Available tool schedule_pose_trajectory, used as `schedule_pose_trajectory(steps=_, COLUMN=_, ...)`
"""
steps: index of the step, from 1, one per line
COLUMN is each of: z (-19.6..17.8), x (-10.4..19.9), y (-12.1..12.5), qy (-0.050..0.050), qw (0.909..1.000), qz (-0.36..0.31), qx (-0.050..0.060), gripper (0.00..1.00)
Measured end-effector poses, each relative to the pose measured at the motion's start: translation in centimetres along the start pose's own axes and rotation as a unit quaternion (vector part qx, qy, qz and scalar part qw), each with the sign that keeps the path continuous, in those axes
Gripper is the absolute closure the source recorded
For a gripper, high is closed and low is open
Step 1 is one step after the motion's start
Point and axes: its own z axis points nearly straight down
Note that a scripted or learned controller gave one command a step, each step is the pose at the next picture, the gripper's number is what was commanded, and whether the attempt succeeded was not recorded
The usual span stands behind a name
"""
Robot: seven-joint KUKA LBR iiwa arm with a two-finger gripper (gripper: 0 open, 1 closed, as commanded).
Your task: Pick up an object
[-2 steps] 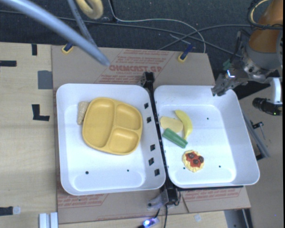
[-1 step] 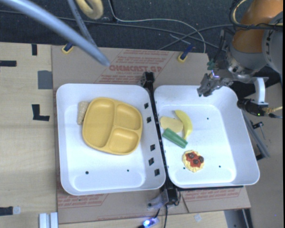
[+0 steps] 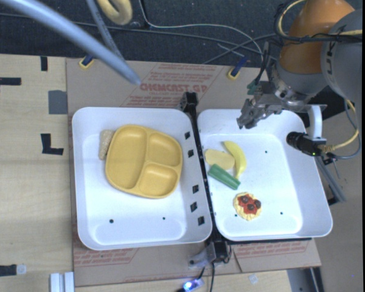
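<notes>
Both bins (image 3: 91,224) look like smooth, glossy white plastic. The yellow tray (image 3: 143,160) is matt plastic. Brown cardboard (image 3: 170,84) lies under them on a pale wood-grain tabletop (image 3: 24,181).

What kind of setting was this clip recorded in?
Most likely a robotics lab's grasping test bench: two white bins clipped side by side on a cardboard sheet, toy food such as a banana, and loose cables behind the arm's pincer.

You've got a wood table (image 3: 24,181) with a cardboard sheet (image 3: 170,81) on it; two white bins (image 3: 88,224) (image 3: 310,218) sit side by side on the cardboard.
</notes>
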Motion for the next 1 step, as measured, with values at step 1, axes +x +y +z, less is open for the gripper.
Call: schedule_pose_trajectory(steps=1, z=0.51, x=4.36, y=-0.6, qy=0.0, qw=1.0, qz=0.0, qx=0.0, gripper=1.0)
